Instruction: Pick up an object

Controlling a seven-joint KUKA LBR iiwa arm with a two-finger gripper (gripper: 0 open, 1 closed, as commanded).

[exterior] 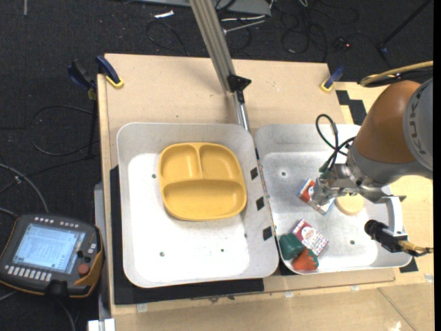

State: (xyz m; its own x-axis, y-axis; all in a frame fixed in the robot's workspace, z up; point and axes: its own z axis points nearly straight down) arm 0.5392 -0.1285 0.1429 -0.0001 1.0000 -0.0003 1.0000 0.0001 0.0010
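My gripper [322,200] hangs low over the middle of the right bin [275,158], the grey arm reaching in from the right. A small red and white object [306,190] lies right against the gripper's left side. A pale yellow round piece [350,205] rests just to its right. Nearer the front of this bin lie a red and white carton [311,238] and a green and red item [301,258].
In the left bin [138,205] sits a yellow divided plate [203,181]. A metal pole [213,36] slants in from the top down to the bins' shared rear edge. On the floor at the lower left is a teach pendant [48,254].
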